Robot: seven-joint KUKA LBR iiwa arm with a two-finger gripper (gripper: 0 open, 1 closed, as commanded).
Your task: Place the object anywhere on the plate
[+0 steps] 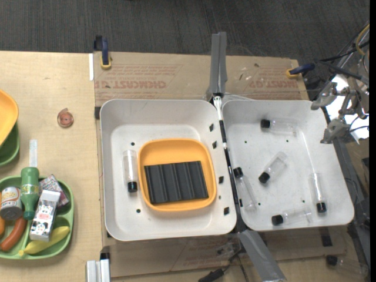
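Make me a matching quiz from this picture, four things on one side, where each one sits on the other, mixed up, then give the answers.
Things:
1. dark ridged block
2. orange plate
3. clear vial with a black cap
4. green tray

Places:
A. left bin floor, left of the plate
B. wooden bench, far left
C. on the orange plate
D. middle of the left bin

Pairs: 1-C, 2-D, 3-A, 4-B

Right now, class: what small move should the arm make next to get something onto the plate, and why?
Probably reach over the right bin toward the vial near its middle. The orange plate carries just a dark ridged block, and that vial lies apart from the walls.
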